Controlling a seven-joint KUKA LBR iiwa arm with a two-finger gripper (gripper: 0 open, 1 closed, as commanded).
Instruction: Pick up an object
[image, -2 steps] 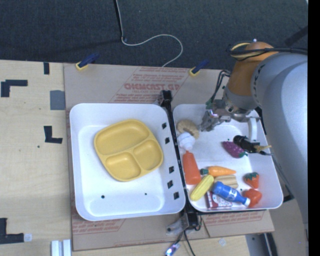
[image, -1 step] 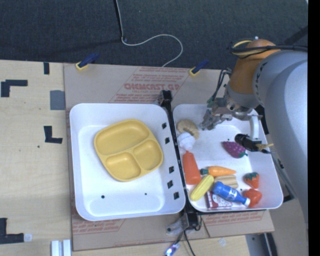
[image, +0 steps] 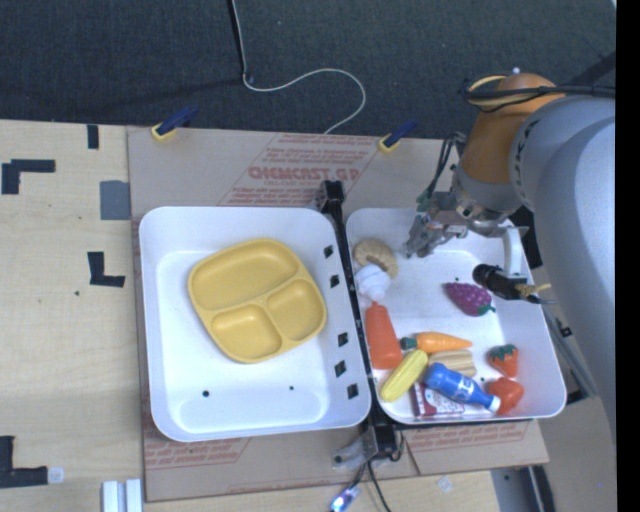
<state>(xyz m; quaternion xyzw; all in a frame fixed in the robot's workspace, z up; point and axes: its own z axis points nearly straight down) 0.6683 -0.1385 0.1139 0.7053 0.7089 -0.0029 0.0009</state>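
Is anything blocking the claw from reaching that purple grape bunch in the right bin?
Nothing visible does. The gripper hangs over the right bin's far end, and bare white floor lies between it and the grapes.

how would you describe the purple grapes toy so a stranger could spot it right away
Start at the right white bin, the one crowded with toy food. Look along its right side, just past mid-height, below the pincer. The purple grapes lie alone there on bare white floor, a small bumpy cluster and the only purple item; everything nearby is orange, red, yellow or blue.
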